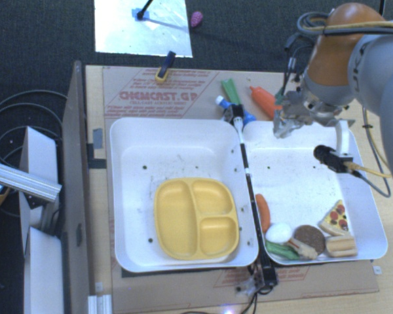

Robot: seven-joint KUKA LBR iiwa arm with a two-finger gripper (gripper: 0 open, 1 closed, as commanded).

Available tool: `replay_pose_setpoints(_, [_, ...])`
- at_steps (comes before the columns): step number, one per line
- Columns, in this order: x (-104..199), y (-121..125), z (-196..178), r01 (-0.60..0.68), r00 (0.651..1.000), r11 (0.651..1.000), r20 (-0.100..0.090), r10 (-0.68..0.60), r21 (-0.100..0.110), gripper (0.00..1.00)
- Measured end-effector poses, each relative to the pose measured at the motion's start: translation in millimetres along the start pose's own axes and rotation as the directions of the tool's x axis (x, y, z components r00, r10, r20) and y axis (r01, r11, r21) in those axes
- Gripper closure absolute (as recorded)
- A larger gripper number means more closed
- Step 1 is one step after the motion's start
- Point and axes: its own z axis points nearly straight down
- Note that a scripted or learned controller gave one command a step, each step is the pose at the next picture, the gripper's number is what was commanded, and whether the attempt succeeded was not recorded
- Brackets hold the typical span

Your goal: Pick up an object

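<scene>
Down at the near edge of the right bin [373, 237] sits the toy food, all huddled together: a bun [341, 245], a brown patty [310, 236], a white egg [279, 232], a green bean pod [281, 250], a pizza slice [335, 218] and a carrot [262, 209] lying along the divider. Over in the left bin [128, 175] there's a yellow tray [196, 218], three compartments, smooth moulded plastic, rounded corners.

Up at the far side, the gripper [283, 128] hangs over the far left corner of the right bin, well apart from the food pile, and whether it's spread or closed I cannot tell from up here; nothing is visibly in it. Beyond the bins, on the cardboard, lie a second carrot [262, 99], a green piece [230, 90] and a blue piece [226, 102].

Any of these would do for the pick, I'd say. They look like light, hard, glossy plastic, so slippery is the worry rather than breakage. The egg's round and likely to squirt out. The near carrot looks the better bet: long, narrow, take it across the middle, though it's tight against the bin wall. The bun, on the open right side, offers flatter flanks
</scene>
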Motion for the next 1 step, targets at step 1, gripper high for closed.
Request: replay_pose_setpoints(1, [25.9,19.2,23.2,0.010,1.000,1.000,-0.002,-0.010,-0.001,1.00])
